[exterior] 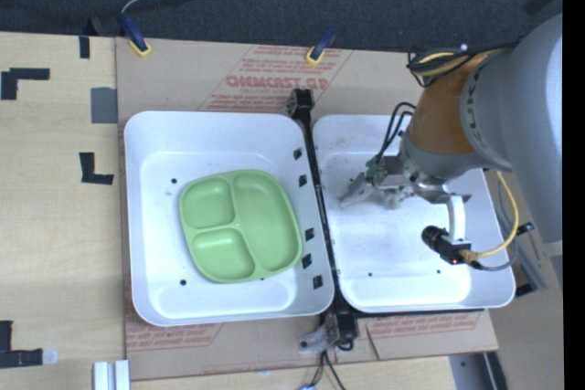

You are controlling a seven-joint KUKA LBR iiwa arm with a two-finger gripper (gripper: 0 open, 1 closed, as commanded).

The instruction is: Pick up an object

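Note:
A light green plate (240, 225) with three compartments lies flat in the middle of the left bin (146, 142). My gripper (375, 194) hangs low over the upper left part of the right bin (402, 283), across the divider from the plate. Its two grey fingers (353, 190) stand spread apart, open, with nothing between them. The grey arm with its orange band (443, 119) covers the right bin's upper right part.
A black divider rail (315, 196) runs between the two bins. A yellow cable and a black connector (443, 242) hang from the wrist over the right bin. The bins rest on a cardboard sheet (265, 78) on the wooden bench.

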